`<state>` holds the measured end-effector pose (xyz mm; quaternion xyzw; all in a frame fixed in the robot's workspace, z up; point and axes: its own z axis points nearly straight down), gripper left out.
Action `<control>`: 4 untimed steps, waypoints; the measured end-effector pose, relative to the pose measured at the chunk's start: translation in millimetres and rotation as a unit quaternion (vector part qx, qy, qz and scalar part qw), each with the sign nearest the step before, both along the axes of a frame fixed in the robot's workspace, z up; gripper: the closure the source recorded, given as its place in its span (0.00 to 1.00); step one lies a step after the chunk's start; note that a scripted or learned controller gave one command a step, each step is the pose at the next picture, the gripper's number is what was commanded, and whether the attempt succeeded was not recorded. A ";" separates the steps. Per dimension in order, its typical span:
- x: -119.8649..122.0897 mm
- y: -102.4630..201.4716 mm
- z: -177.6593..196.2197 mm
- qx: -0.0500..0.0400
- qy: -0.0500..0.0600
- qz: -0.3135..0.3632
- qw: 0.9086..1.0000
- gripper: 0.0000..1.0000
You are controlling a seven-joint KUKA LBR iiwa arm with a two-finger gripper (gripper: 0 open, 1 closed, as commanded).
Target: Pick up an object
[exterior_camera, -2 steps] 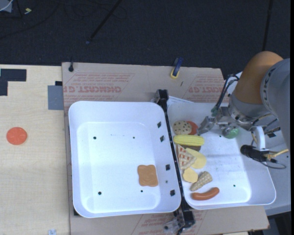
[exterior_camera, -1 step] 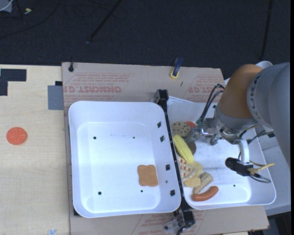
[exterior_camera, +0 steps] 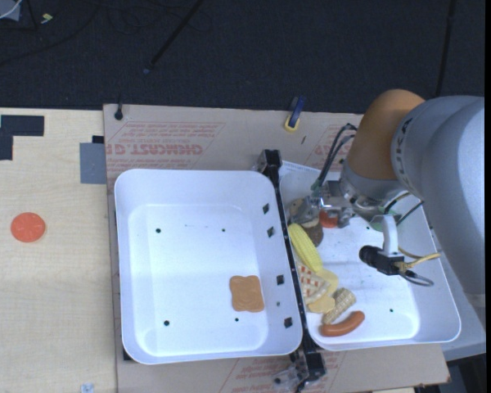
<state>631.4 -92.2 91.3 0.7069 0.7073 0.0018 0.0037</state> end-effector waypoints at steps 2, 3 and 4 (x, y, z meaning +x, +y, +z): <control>5.6 47.3 197.1 0.002 -0.005 0.002 1.000 1.00; 7.5 83.3 286.5 0.002 0.000 0.002 1.000 1.00; 13.1 130.2 389.5 0.003 -0.001 0.002 1.000 1.00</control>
